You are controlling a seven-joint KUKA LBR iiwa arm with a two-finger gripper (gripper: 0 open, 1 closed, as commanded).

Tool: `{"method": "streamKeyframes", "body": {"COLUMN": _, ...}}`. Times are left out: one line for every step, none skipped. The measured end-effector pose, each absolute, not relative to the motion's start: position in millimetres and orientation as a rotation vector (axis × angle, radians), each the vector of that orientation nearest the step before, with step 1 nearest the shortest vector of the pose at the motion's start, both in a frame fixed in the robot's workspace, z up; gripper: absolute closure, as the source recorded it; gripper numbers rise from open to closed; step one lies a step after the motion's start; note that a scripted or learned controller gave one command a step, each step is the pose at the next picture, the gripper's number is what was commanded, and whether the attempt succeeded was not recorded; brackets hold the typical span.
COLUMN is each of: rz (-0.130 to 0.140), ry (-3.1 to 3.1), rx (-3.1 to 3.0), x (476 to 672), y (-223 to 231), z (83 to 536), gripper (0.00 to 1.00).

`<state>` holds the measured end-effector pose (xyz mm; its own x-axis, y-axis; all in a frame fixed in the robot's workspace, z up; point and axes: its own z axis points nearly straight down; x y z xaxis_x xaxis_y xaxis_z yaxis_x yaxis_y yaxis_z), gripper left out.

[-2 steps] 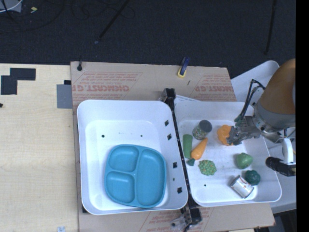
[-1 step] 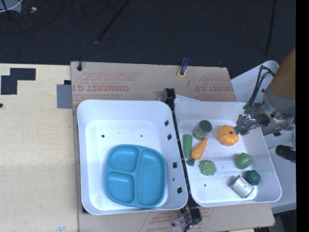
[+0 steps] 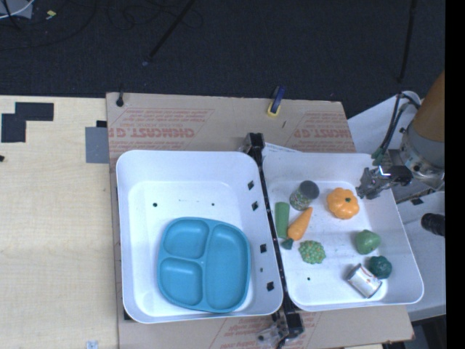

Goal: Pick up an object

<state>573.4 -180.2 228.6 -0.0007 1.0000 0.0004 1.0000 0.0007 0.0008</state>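
The right bin (image 3: 330, 297) holds several small items: an orange pumpkin (image 3: 342, 203), a carrot (image 3: 299, 224), a green cucumber-like stick (image 3: 282, 219), a grey-green can (image 3: 304, 194), a broccoli piece (image 3: 312, 251), a light green vegetable (image 3: 367, 241), a dark green ball (image 3: 380, 267) and a silver cup (image 3: 362, 281) lying on its side. My gripper (image 3: 372, 180) hovers at the bin's upper right rim, just right of and above the pumpkin. Nothing shows between its fingers.
In the left bin (image 3: 138, 195) lies a blue divided plate (image 3: 203, 265). A black clip bar (image 3: 265, 217) joins the two bins. Cardboard lies under both. A yellow-and-blue clamp (image 3: 275, 102) sits at the cardboard's far edge. Cables hang by the arm at right.
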Motion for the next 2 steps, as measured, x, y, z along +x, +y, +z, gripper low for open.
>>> {"method": "streamKeyframes", "body": {"rz": 0.002, "ry": 2.227, "rx": 2.218, "x": 583.1, "y": -133, "z": 234, "gripper": 1.0}}
{"method": "streamKeyframes", "body": {"rz": 0.001, "ry": 2.229, "rx": 2.219, "x": 582.8, "y": -83, "z": 241, "gripper": 1.0}}
